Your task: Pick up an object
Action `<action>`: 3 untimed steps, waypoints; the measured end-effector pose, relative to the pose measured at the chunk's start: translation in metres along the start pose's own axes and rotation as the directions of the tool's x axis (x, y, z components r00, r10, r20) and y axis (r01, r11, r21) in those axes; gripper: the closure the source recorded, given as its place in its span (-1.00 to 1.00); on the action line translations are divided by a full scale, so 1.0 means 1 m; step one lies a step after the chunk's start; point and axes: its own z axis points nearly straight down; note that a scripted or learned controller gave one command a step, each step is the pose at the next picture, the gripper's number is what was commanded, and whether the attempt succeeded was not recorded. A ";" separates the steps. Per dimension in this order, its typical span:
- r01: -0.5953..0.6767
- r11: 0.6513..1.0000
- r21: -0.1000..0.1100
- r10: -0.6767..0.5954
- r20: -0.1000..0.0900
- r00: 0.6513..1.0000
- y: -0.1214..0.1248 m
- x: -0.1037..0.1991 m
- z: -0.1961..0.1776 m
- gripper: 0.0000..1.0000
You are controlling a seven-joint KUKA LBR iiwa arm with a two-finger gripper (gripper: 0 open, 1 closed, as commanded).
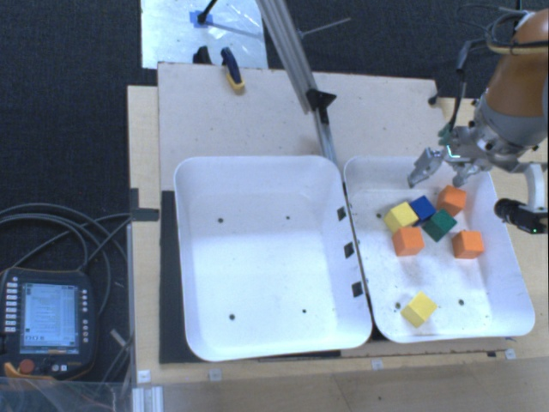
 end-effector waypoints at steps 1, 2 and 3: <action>0.001 1.000 -0.004 -0.001 0.001 1.000 0.001 0.000 -0.003 -1.00; -0.003 1.000 -0.001 0.003 0.001 1.000 0.004 -0.007 0.043 -1.00; -0.003 1.000 -0.001 0.003 0.001 1.000 0.001 -0.014 0.088 -1.00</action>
